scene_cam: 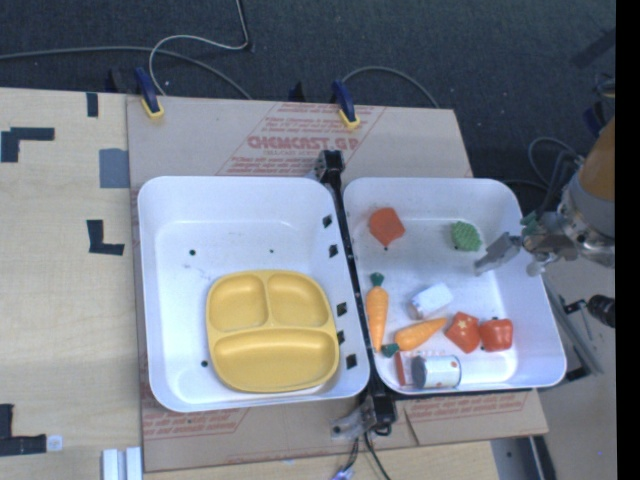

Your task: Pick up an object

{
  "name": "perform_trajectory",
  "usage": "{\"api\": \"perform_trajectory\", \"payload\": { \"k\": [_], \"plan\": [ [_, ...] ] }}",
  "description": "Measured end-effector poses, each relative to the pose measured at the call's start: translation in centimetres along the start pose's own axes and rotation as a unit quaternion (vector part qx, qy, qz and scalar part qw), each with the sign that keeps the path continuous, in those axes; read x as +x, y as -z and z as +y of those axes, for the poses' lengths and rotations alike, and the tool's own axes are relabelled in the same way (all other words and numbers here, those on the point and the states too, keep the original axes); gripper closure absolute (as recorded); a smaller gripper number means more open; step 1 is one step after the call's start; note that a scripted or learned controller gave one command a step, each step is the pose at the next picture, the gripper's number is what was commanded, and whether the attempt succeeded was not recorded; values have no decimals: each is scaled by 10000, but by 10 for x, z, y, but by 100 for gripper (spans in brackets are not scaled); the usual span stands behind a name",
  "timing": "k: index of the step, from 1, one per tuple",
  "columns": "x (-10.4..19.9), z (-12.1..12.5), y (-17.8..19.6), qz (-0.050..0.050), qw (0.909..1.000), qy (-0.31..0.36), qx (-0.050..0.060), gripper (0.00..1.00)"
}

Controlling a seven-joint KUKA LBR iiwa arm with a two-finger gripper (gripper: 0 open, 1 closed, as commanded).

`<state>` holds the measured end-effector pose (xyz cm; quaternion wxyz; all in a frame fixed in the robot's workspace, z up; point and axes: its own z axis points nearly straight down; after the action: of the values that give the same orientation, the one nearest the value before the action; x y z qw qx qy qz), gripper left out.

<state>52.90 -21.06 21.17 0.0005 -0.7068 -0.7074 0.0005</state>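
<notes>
My gripper (515, 256) hovers over the right rim of the right bin (500, 193), open, with nothing between its fingers. One grey finger (494, 256) points left, just right of a green bumpy toy (464, 235). Also in this bin are an orange-red block (386, 225), a small white block (432, 298), an upright carrot (376, 313), a second carrot lying flat (420, 333), a red pepper (462, 331), a red tomato (497, 335) and a small can on its side (435, 371).
The left bin (170, 218) holds a yellow divided plate (272, 330). Both bins stand on a cardboard sheet (300, 138) clamped at the back. Cables run across the dark floor behind the bench.
</notes>
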Motion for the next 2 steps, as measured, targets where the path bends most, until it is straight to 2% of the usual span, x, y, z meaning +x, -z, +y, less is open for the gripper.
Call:
{"api": "perform_trajectory", "payload": {
  "k": [1,2],
  "plan": [
    [14,104,-107,-15,10000,13,-52,0],
    [85,139,-121,-41,10000,-21,33,0]
  ]
}}
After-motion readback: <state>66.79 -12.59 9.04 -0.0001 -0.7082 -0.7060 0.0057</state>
